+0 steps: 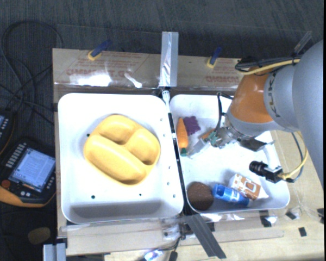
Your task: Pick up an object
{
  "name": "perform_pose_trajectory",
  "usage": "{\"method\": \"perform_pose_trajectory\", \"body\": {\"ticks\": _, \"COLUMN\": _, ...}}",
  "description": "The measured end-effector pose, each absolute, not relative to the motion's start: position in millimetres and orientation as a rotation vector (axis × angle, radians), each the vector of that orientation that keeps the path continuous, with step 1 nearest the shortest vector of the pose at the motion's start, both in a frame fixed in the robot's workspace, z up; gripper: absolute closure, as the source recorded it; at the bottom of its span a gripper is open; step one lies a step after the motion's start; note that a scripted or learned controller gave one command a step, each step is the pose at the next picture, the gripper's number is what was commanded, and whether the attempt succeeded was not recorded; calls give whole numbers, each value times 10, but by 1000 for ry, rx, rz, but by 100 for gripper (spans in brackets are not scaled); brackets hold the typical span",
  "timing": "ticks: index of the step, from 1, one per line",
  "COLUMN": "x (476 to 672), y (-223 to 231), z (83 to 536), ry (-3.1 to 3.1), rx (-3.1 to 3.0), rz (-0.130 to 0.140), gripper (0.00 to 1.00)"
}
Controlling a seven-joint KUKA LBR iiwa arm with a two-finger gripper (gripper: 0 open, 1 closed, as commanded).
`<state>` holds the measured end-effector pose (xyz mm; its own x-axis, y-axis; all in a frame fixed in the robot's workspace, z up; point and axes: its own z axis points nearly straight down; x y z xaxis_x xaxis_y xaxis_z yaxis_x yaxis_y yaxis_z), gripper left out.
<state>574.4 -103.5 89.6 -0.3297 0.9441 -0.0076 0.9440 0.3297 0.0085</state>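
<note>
My gripper (216, 137) is low in the right bin (277, 197), under the orange wrist band. Just to its left lies a small green and orange item (205, 138) with a pale clear piece (192, 148) beside it; whether the gripper touches them is hidden. An orange carrot-shaped object (182, 133) lies along the bin's left wall, and a purple object (192, 125) sits next to it. At the bin's front are a brown ball (200, 195), a blue bottle (230, 194) and an orange and white box (245, 185).
The left bin (76, 200) holds a large yellow lumpy object (122, 148). A black cable connector (263, 170) hangs by the right bin's right side. A handheld controller (22, 170) lies on the floor to the left.
</note>
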Motion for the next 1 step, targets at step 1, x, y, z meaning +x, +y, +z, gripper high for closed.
{"method": "perform_pose_trajectory", "body": {"ticks": 1, "x": 5377, "y": -2040, "z": 1101, "ry": 2671, "rx": 1650, "rz": -4, "gripper": 0}}
